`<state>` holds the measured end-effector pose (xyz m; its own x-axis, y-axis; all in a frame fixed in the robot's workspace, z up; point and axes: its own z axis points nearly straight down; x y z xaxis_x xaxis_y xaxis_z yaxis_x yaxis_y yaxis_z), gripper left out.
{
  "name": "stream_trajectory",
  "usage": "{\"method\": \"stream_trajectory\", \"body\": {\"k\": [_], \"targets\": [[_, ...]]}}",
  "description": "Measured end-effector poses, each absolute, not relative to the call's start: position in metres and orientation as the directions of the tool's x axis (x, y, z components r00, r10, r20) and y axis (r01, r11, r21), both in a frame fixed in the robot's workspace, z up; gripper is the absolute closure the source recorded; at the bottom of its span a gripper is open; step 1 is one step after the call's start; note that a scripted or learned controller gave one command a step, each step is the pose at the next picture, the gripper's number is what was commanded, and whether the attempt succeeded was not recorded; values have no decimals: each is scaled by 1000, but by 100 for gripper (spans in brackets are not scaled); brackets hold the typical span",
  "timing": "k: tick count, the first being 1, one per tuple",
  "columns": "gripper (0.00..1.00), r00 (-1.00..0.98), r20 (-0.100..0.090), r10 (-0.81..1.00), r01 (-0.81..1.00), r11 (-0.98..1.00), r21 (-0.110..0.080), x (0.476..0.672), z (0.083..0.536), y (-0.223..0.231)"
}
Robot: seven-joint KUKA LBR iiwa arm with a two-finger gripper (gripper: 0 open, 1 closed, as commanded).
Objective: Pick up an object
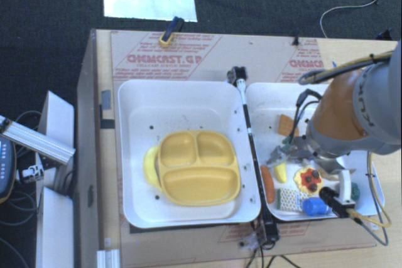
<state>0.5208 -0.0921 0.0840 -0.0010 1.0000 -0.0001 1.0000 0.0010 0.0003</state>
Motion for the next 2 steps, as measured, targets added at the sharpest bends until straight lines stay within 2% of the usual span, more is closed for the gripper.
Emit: {"method": "stream_trajectory", "body": {"k": [1,2], "targets": [[100,-2,1,1000,1000,2,3,522,95,-92],[100,-4,1,1000,1000,4,4,565,185,-21]]}}
